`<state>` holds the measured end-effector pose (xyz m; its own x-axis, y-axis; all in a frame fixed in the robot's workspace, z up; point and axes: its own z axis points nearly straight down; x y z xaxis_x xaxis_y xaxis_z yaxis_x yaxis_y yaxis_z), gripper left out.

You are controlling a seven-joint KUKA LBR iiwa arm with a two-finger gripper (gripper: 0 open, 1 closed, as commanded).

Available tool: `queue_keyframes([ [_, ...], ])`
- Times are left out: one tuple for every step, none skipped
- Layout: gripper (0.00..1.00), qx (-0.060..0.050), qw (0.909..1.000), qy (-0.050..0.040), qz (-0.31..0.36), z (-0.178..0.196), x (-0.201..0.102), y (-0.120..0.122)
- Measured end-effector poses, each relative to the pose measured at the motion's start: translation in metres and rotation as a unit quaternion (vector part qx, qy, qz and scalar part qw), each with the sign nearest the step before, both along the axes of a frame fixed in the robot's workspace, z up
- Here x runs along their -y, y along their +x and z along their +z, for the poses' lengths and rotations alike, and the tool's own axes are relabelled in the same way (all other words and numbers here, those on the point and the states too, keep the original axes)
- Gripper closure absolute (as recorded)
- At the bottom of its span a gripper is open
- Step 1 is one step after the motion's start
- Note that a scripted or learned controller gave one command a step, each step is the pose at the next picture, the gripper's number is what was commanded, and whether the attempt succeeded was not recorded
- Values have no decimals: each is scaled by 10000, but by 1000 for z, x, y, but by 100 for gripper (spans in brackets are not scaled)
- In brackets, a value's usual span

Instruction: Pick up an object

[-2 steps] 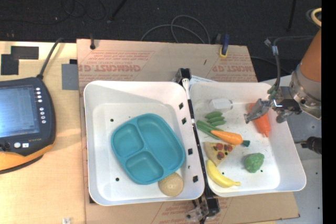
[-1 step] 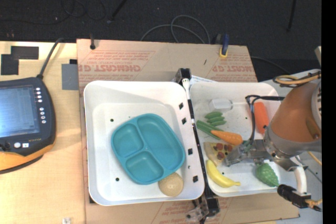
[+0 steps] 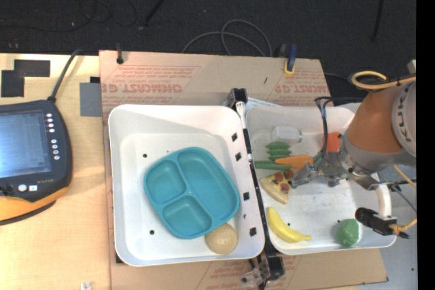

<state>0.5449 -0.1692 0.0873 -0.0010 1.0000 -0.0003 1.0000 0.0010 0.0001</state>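
Gripper [image 3: 307, 172] sat low in the right bin [image 3: 340, 241], centre-right of frame, beside carrot [image 3: 293, 161] and pizza slice [image 3: 277, 187], its grip state could not be told.

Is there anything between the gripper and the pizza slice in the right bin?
Nothing visible blocks it. The gripper sits low in the right bin, right beside the pizza slice. The carrot and green beans lie just behind the slice; the banana lies nearer the front, apart from it.
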Motion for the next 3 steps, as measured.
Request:
queue_keyframes([
  [0,59,10000,-34,-24,163,47,-37],
  [0,80,10000,-54,-2,24,48,27],
  [0,-17,10000,7,-23,170,45,-73],
])
